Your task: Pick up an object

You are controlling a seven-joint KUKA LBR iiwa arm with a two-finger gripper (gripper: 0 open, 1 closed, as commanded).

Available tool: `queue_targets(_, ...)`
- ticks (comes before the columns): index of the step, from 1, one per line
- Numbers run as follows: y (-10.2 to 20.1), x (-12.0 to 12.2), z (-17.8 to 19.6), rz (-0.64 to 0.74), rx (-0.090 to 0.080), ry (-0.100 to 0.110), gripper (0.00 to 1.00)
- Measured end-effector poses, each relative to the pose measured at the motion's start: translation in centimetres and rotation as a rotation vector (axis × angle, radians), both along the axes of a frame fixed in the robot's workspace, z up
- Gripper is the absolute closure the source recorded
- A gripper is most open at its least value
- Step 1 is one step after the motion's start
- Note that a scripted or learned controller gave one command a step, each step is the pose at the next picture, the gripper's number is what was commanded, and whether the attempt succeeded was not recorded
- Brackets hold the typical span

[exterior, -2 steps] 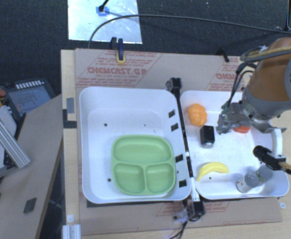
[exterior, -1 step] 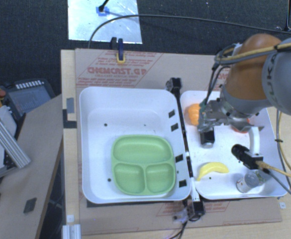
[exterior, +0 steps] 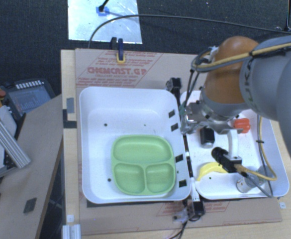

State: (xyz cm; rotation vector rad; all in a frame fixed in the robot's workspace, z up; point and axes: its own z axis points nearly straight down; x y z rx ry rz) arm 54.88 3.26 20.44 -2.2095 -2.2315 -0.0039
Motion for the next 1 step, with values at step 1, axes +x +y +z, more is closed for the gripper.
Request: queue_targets(1, 4.81, -1.21, 1.41, 0.0, 0.0, -0.001, 1.0)
